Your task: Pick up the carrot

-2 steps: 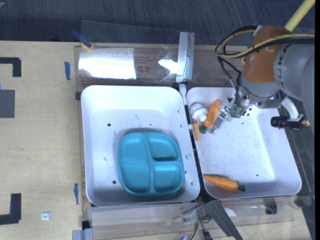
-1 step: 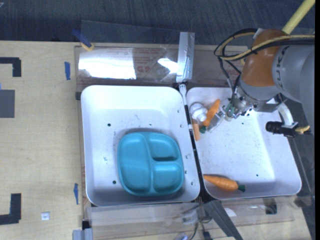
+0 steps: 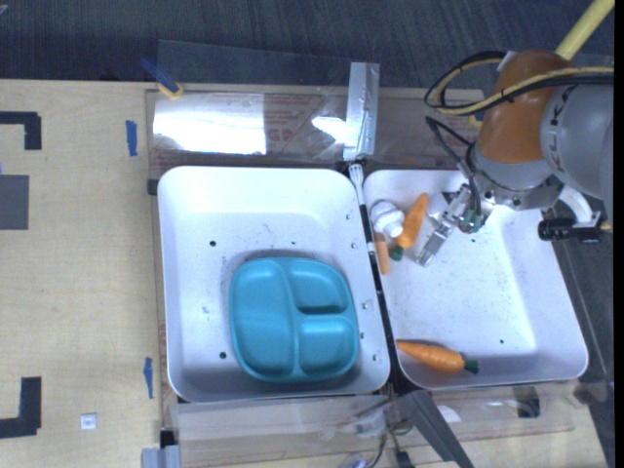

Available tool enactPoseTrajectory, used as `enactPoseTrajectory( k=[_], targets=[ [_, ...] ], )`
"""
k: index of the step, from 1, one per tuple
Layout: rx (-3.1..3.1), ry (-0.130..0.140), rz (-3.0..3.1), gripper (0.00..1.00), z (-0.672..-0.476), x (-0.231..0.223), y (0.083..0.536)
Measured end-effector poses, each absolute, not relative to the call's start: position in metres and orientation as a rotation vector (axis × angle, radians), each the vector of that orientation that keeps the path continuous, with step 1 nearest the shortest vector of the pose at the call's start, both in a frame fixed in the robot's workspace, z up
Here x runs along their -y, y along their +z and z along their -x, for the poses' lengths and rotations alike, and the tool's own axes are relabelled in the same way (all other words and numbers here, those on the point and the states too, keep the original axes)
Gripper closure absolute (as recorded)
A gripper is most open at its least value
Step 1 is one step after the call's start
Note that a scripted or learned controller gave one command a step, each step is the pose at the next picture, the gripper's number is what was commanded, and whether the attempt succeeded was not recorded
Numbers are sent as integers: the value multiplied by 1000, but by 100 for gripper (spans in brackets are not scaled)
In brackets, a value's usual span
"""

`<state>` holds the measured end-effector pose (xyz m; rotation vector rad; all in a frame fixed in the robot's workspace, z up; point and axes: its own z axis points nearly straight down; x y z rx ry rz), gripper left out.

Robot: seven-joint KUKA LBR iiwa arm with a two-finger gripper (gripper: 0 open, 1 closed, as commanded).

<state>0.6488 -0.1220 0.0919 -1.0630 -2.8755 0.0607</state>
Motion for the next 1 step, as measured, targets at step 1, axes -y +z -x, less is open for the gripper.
enactPoseTrajectory(
  k=[1],
  targets=[
    [2677, 26, 1619, 0, -636, 103, 90]
  ],
)
